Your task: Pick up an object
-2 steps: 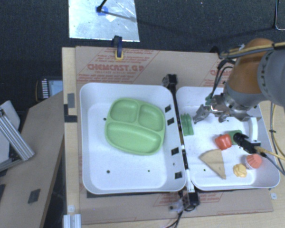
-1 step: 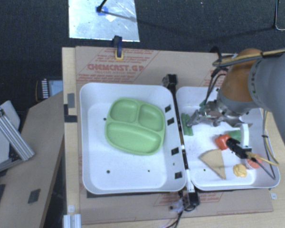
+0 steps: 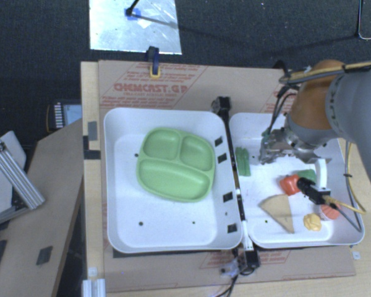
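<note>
Two bins; tool [image 3: 267, 155] low in right bin [image 3: 252, 124] beside green block [image 3: 242, 162], finger state unclear.

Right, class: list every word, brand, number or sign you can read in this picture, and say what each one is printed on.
"CHEMCAST GP", in red, on the brown board under the two bins.
More red print on the same board, at its right edge and below the bins: too small and too covered to read.
Small dark device left of the board: its pale lines are too blurred to read.
</note>
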`<state>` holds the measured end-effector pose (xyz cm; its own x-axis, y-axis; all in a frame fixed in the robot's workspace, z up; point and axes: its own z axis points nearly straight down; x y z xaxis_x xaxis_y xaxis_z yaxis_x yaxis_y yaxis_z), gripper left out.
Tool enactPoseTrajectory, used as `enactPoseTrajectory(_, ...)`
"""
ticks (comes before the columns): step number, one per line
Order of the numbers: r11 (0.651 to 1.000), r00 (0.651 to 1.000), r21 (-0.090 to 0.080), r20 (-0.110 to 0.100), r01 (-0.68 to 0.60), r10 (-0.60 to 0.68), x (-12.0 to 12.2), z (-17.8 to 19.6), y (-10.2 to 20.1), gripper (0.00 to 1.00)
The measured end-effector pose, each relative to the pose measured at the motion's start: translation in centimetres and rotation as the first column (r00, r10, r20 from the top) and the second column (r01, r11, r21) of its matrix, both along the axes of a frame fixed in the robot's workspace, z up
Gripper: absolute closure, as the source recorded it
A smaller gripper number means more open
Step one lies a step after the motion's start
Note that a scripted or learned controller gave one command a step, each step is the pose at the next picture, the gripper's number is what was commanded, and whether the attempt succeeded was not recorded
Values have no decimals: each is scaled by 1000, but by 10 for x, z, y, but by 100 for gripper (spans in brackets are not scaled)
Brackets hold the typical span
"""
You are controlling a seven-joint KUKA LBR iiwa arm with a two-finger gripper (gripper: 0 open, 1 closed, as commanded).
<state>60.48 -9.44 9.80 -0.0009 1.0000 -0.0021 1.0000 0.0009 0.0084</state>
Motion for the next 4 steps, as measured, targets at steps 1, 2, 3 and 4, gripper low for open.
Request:
enactPoseTrajectory(1,1000,1000,2,-4,-3,3,1,43,1,100)
enactPoseTrajectory(2,1000,1000,1,-4,-2,2,-3,88,0,100)
enactPoseTrajectory(3,1000,1000,2,-5,-1,1,-5,134,-8,100)
enactPoseTrajectory(4,1000,1000,2,-5,-3,3,-4,152,-8,100)
